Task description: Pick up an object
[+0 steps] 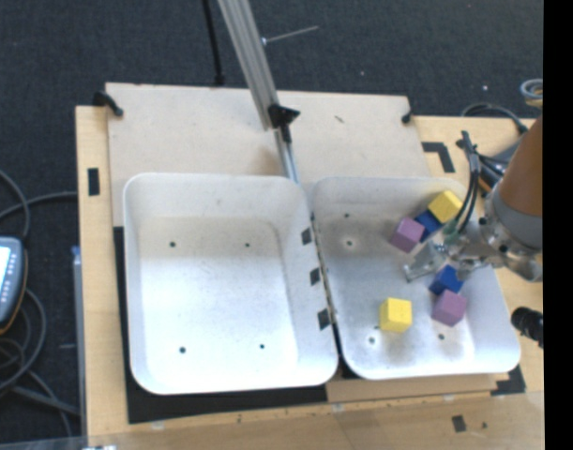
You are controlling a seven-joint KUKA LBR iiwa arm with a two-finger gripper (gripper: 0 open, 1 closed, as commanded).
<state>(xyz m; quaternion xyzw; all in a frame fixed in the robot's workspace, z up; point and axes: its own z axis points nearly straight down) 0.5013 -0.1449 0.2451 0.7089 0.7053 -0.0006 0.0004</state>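
Several small blocks lie in the right bin (pixel 361 364). A yellow block (pixel 444 204) sits at the back, with a blue block (pixel 428 222) and a purple block (pixel 408 233) just left of it. A second blue block (pixel 447 279) and a second purple block (pixel 448 307) lie nearer the front right. Another yellow block (pixel 395 314) rests alone toward the front middle. My gripper (pixel 425 262) hangs low in the right bin, between the back cluster and the second blue block, close to both. I see no block held in it.
The left bin (pixel 155 251) stands beside the right one, sharing a raised middle rim. A slanted metal pole (pixel 253 59) rises from the back of the bench. Cables run at the far right by the arm, and a handheld screen (pixel 0 284) lies off the bench at left.
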